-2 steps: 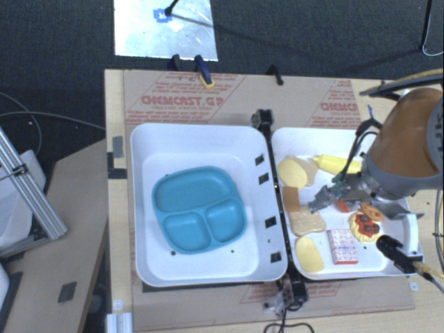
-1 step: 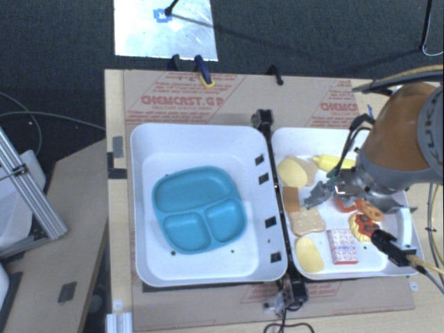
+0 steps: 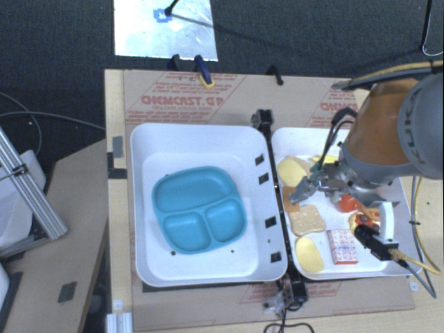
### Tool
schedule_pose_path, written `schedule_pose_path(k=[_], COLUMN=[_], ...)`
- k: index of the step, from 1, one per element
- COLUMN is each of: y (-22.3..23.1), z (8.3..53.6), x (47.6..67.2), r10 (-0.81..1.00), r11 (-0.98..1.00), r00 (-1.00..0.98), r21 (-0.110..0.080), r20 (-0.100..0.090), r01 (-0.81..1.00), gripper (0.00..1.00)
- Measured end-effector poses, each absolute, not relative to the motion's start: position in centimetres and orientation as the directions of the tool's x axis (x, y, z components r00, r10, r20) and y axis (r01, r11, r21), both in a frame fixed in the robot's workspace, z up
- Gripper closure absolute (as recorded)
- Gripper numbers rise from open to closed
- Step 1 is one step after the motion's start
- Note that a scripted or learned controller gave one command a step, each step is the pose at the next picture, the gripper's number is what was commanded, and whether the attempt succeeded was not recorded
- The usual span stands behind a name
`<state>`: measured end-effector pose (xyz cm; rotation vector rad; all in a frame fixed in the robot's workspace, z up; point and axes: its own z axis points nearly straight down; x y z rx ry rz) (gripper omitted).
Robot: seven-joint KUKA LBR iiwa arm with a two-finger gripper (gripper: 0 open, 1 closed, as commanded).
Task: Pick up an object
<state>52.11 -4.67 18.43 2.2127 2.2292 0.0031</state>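
The hand (image 3: pixel 305 188) hangs low over the right bin (image 3: pixel 303 136), near that bin's left wall and about midway along it. Whether it is open or closed cannot be told from this slanted view; nothing can be seen gripped in it.

The nearest candidate is the tan toast-shaped piece (image 3: pixel 307 220), which lies just toward the bin's near edge from the hand, almost under it. It looks flat and roughly square with rounded corners, so it has no marked long axis; a flat thing like this probably offers little height to pinch. On the far side of the hand sits a pale yellow rounded piece (image 3: pixel 292 170), smooth and domed, close to the left wall. Another yellow oval piece (image 3: pixel 310 254) rests near the bin's near left corner, its long axis running roughly along the left wall. Beside it, toward the near edge, lies a small red-and-white patterned box (image 3: pixel 342 246), hard-edged and rectangular. Orange and red items (image 3: pixel 358 210) crowd under the arm's wrist, partly hidden.

The left bin (image 3: pixel 142 186) holds a blue divided plate (image 3: pixel 200 207) of smooth plastic with three compartments, well apart from the hand. Both bins are glossy white with shallow walls and sit on a cardboard sheet (image 3: pixel 187 96) on the worktop.
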Motion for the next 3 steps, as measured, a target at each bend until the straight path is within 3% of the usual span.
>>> schedule_pose_path(k=[1, 2, 3], y=[-4.8, 1.8, 4.6], z=[19.5, 19.7, 30.9], x=[52.2, 49.1, 48.8], r10=[1.0, 1.0, 1.0], r11=[0.008, 0.01, 0.01], r00=[-0.008, -0.01, -0.01], r21=[0.004, -0.001, 0.013], r20=[0.001, 0.003, 0.003], r01=[1.0, 1.0, 1.0], gripper=[1.0, 1.0, 1.0])
